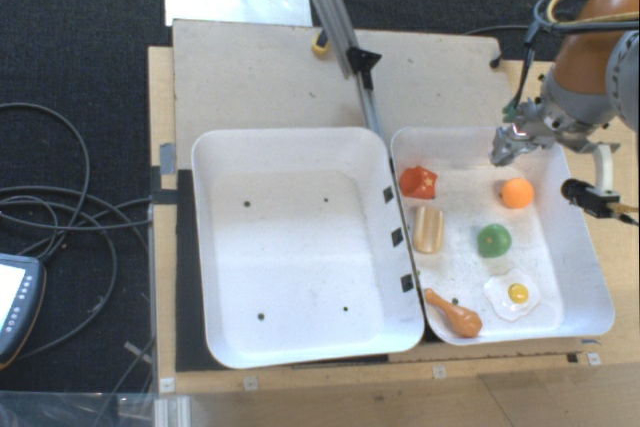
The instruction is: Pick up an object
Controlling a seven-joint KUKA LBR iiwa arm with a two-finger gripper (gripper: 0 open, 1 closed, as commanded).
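Note:
The right bin (575, 260) holds several toy foods: an orange ball (516, 193), a red block (418, 182), a tan cylinder (428, 228), a green round piece (493, 240), a fried egg (513, 295) and an orange drumstick (452, 312). My gripper (506, 151) hangs over the back of this bin, just above and left of the orange ball. It looks apart from the ball, and nothing shows between its fingers. Whether they are spread or closed is too small to make out.
The left bin (215, 215) sits beside the right one, with black clips (397, 237) along the shared wall. A grey pole (330, 0) slants over the bench from the back. Cables (60, 205) and a tablet (15, 300) lie on the floor at left.

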